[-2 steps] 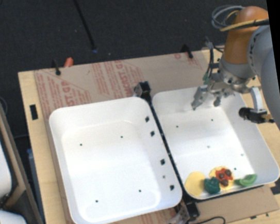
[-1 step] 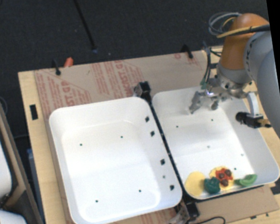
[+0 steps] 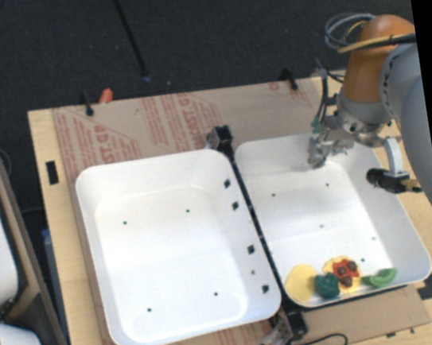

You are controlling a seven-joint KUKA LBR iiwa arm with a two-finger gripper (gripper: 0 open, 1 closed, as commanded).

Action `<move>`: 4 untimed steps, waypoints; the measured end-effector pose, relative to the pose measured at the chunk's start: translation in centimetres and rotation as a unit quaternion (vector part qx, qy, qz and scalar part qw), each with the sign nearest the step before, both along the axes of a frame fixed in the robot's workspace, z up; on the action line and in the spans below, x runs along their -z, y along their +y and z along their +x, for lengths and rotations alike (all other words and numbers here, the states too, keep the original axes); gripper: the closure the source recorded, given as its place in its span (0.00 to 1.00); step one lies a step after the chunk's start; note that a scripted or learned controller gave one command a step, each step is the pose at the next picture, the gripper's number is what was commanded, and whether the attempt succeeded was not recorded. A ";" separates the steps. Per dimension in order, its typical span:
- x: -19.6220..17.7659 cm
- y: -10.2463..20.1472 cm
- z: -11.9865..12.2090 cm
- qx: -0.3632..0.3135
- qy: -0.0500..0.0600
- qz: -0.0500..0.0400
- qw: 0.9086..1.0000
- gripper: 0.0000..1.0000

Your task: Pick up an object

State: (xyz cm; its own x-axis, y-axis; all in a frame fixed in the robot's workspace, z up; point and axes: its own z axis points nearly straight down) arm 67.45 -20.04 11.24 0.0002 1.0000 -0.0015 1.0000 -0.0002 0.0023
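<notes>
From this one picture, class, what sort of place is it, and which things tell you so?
Probably a robot test bench in a lab. An arm reaches over two white bins, small toys lie in the right one, and cables trail over a dark floor.

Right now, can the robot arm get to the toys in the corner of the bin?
Probably yes. The gripper hangs over the far end of the right bin, and the toys lie uncovered at the near edge, with bare floor between.
</notes>
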 end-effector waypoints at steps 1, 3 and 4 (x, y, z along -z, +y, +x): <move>-6.3 0.4 0.0 0.000 -0.002 0.000 1.000 1.00; -16.3 -0.2 -0.8 0.000 -0.001 0.000 1.000 1.00; -15.1 4.4 -1.9 -0.001 0.001 0.001 1.000 1.00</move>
State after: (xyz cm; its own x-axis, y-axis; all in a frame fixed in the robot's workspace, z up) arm 65.54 -15.66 26.34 -0.0020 1.0000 0.0003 1.0000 0.0020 -0.0002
